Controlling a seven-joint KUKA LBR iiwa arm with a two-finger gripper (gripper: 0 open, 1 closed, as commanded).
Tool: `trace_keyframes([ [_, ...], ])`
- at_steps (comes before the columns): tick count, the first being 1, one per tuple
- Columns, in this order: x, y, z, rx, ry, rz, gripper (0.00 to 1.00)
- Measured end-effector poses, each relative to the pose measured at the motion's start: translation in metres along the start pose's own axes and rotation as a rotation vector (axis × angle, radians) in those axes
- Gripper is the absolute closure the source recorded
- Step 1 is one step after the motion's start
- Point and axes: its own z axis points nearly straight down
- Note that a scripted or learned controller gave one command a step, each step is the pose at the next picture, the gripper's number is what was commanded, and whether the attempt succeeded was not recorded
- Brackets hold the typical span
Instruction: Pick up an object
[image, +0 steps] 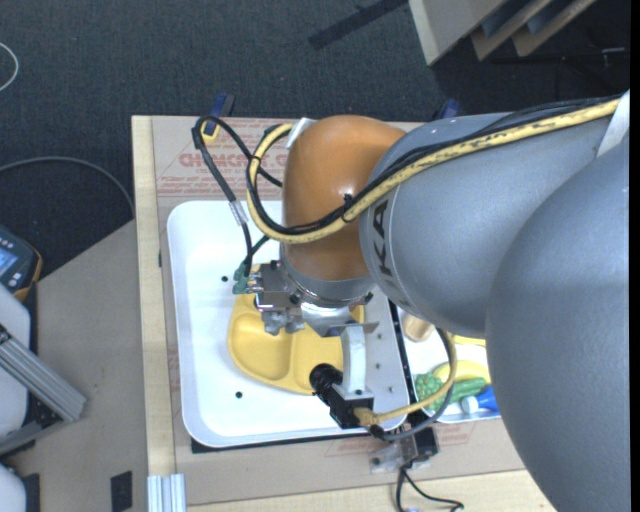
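The grey arm (500, 220) enters from three o'clock, its orange band (335, 195) over the left white bin (195, 300). The gripper's state cannot be told. A yellow object (262, 350) lies below it, at six o'clock of the band. A green item (436, 383) lies at four o'clock.

The left bin (200, 330) looks like smooth white plastic with a faint sheen; the yellow object (262, 352) in it seems a matt, soft-looking plastic or rubber, though the arm hides much of it; the arm (520, 250) wears a satin grey shell; its orange band (325, 195) is glossy; the wrist flange (325, 312) looks like bare metal; the bench (160, 200) is pale, matt wood or board.
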Motion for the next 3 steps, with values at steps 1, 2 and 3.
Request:
trace_keyframes([
  [1,-0.003,0.042,0.125,-0.020,0.007,0.006,1.00],
  [2,0.016,0.009,0.138,-0.037,0.003,0.010,1.00],
  [3,0.017,0.059,0.034,-0.031,0.008,0.005,1.00],
])
